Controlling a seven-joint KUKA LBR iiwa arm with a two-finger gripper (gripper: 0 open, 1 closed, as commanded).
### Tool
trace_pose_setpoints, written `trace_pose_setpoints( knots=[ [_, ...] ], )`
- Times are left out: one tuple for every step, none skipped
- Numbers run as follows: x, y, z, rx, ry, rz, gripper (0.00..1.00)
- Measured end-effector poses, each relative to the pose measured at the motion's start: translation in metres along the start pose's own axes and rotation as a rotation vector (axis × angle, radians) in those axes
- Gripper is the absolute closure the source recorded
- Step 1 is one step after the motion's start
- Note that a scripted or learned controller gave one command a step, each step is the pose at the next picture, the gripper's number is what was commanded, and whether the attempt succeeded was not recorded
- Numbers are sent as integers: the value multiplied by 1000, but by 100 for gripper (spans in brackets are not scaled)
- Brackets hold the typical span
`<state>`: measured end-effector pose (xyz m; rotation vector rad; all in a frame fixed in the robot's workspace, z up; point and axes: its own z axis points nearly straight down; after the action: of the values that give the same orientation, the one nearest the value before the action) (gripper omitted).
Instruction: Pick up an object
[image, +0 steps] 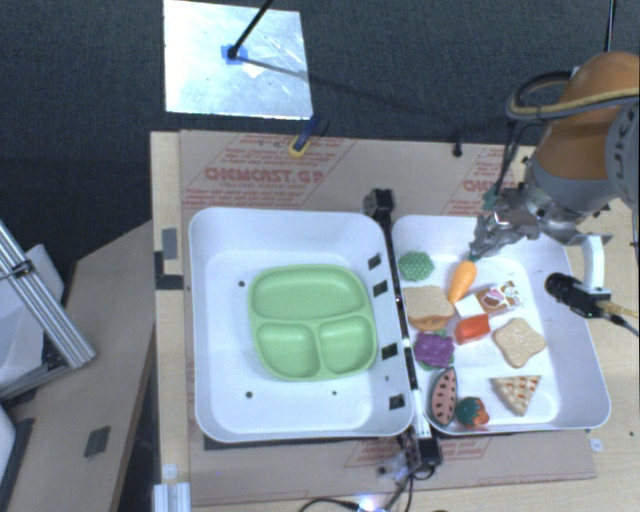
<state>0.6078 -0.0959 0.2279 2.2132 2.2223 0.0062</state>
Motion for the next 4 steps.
trace_pose_setpoints(
  knots=[
    [50, -15, 11, 6, 2, -4, 100],
    [104, -35, -2, 6, 3, -5, 100],
    [156, -60, 8, 9, 3, -5, 100],
    [185, -64, 5, 5, 2, -4, 100]
  ],
)
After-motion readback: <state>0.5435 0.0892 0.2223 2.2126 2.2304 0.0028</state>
